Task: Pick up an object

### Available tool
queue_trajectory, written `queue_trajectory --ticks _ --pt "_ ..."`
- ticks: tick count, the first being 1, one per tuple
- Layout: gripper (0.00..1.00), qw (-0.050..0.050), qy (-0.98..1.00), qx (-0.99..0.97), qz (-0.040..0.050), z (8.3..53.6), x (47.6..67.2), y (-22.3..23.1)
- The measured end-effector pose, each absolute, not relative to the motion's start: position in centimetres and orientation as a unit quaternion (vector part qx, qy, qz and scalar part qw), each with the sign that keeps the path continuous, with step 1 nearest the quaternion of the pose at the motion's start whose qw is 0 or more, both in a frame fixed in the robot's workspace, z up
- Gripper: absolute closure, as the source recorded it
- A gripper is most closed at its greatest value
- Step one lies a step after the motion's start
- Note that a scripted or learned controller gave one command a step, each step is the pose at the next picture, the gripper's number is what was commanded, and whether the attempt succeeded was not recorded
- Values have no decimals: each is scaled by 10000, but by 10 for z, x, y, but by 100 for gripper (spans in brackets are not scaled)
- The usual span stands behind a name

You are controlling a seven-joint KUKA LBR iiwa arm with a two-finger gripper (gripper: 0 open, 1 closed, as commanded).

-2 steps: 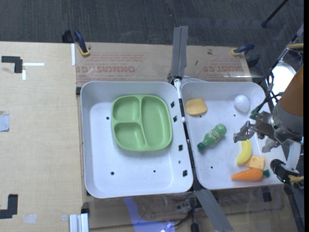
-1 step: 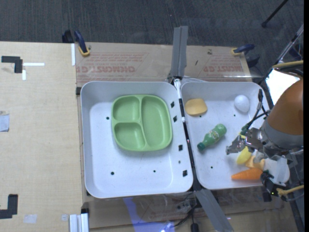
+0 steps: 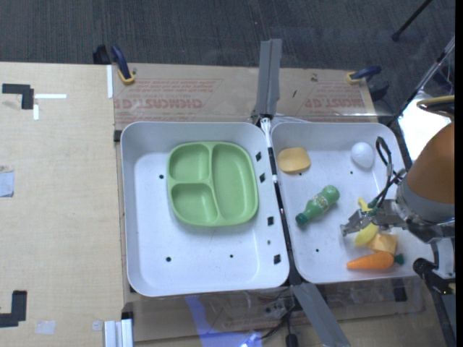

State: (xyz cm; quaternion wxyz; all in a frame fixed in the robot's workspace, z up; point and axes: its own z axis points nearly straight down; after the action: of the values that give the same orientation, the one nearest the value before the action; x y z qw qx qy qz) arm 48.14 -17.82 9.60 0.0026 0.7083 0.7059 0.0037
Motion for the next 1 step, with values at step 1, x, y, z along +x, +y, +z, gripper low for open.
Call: queue_trajectory --ticks 1 --pt "0 27 7060 7082 36 96 481 -178"
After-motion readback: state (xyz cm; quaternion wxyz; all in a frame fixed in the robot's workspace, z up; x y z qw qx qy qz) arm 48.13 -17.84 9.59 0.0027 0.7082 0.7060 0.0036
